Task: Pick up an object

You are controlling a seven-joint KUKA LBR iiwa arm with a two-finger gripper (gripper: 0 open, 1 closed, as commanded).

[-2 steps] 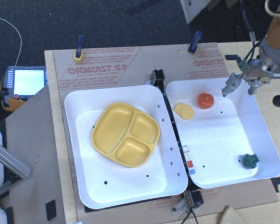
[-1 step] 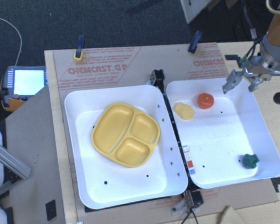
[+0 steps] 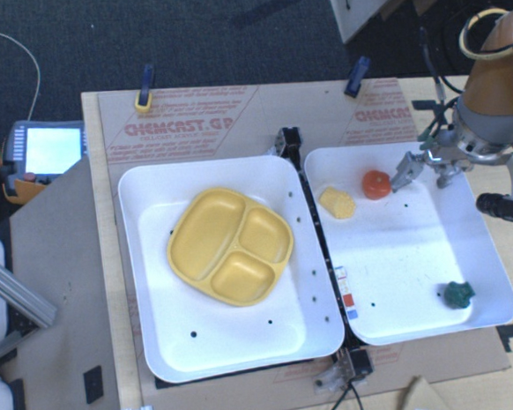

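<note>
Since the tool (image 3: 417,167) sits open just right of the tomato (image 3: 376,184), I'd center it before closing.

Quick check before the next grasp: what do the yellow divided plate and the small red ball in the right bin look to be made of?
The yellow divided plate looks like moulded plastic, semi-matte: even colour, rounded compartment walls, soft highlights. The red ball looks smooth and slightly glossy, with a pale highlight on top; probably plastic or rubber, possibly a toy fruit, but its small size leaves that open.
</note>
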